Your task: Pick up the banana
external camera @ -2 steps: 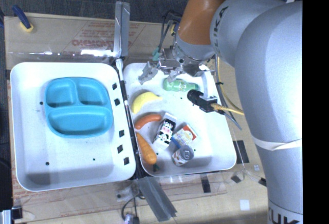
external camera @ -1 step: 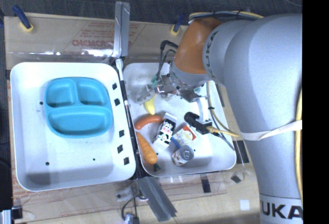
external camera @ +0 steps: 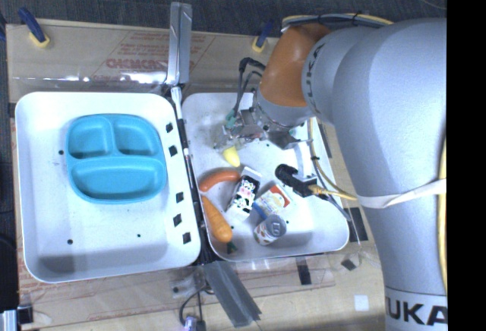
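The banana [external camera: 231, 157] lies in the upper left part of the right bin [external camera: 199, 113]; just a short yellow piece of it shows. My gripper [external camera: 238, 132] reaches down into that bin directly above the banana and hides the rest of it. From this angle I cannot make out whether the gripper touches the banana or has hold of it.
Below the banana lie an orange-red sausage [external camera: 219, 178], a carrot [external camera: 218, 222], a cow-patterned carton [external camera: 244, 197], a red and blue packet [external camera: 275, 200] and a can [external camera: 271, 228]. A blue divided tray [external camera: 116, 155] sits in the left bin [external camera: 30, 170].
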